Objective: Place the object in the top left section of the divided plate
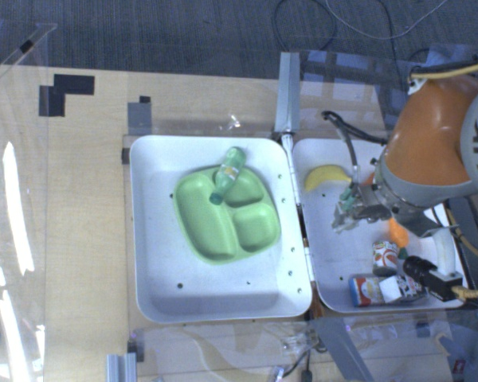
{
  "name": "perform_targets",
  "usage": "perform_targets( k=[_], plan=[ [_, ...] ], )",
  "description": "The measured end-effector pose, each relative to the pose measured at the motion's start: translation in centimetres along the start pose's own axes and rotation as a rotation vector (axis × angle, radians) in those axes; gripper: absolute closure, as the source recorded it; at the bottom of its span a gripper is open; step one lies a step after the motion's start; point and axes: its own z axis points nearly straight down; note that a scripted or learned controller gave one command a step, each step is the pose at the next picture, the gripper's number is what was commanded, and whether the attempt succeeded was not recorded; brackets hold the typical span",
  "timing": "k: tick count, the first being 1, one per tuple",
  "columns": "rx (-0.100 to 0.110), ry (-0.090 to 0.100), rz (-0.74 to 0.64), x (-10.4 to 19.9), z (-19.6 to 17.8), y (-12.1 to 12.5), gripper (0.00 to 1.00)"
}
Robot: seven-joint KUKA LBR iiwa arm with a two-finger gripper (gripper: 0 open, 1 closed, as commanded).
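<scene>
A green divided plate (223,217) lies in the left white bin (163,289). A small green bottle (228,174) lies tilted across the plate's far rim, with its cap pointing in toward the plate's middle ridge. My gripper (349,210) hangs over the right bin (334,273), just below a yellow banana (325,177), well to the right of the plate. I see nothing clearly held in it.
In the right bin, an orange item (397,232), a small can (385,255) and a flat packet (380,290) lie near the front right corner. A metal divider rail (296,213) separates the bins. Cables run behind the bench.
</scene>
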Motion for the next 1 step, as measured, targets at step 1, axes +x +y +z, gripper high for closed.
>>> perform_targets(
  k=[1],
  plan=[
    [0.0,0.0,0.0,0.0,0.0,0.0,0.0]
  ],
)
